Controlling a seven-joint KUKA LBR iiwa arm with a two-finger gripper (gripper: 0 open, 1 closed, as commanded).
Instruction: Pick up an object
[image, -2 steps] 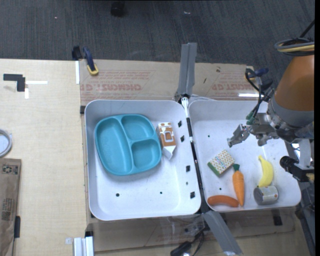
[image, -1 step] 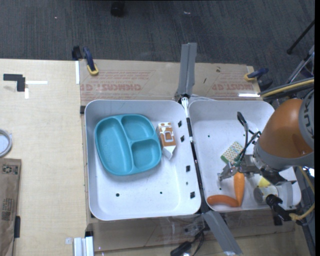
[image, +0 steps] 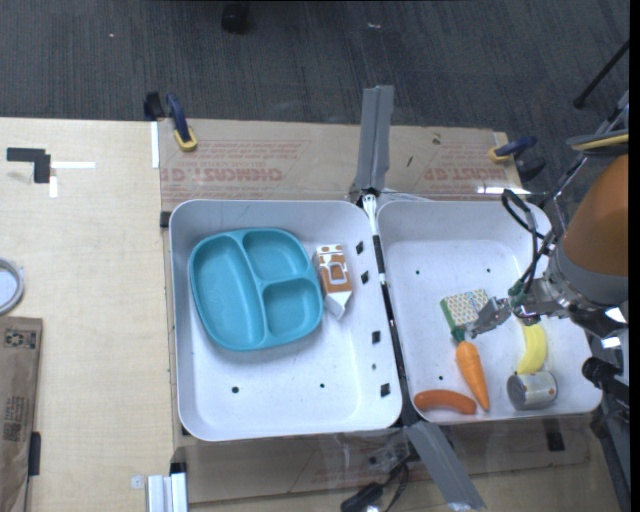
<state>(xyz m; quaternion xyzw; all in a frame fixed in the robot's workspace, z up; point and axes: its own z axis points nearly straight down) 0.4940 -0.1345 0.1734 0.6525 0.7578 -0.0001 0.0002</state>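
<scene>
Claw (image: 494, 316) over sponge (image: 465, 309), right bin (image: 440, 240); carrot (image: 472, 372) near.

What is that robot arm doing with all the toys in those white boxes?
The robot arm's gripper is reaching into the right bin, right next to a small patterned sponge and just above a carrot. It isn't holding anything yet. A banana, a metal can and a sausage lie nearby. In the left bin sit a blue plate and a little carton.
</scene>
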